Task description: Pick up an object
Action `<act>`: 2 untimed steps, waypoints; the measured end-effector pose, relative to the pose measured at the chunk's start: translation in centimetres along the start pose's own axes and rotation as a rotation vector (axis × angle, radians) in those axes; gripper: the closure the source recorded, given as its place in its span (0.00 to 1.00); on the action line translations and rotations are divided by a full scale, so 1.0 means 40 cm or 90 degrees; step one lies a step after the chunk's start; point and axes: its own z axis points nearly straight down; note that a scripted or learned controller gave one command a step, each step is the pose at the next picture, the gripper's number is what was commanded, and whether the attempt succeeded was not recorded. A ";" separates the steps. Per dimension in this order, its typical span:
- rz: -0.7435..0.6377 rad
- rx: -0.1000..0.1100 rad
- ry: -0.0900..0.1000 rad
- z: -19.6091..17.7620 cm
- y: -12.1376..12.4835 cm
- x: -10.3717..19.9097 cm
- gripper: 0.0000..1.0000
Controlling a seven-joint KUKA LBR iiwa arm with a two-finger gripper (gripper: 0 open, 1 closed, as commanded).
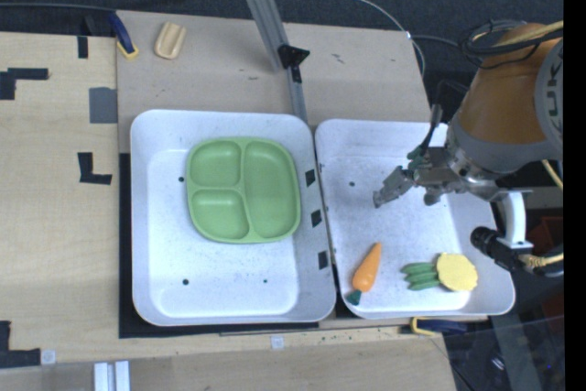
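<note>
An orange toy carrot (366,267) lies near the front left corner of the right bin (366,142). A yellow and green toy corn (443,274) rests to its right along the same front wall. My gripper (403,188) hangs over the middle of the right bin, behind and a little right of the carrot. Its fingers stand open, with nothing between them. A green divided plate (244,190) sits in the left bin (156,224).
A grey metal pole (265,5) slants down to the gap between the bins at the back. A small tan block (169,40) and a blue and yellow clip (123,34) lie on the bench behind the left bin.
</note>
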 end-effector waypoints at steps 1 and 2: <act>0.000 0.000 0.000 0.000 0.000 0.000 0.00; 0.001 0.004 0.000 0.160 -0.008 -0.005 0.00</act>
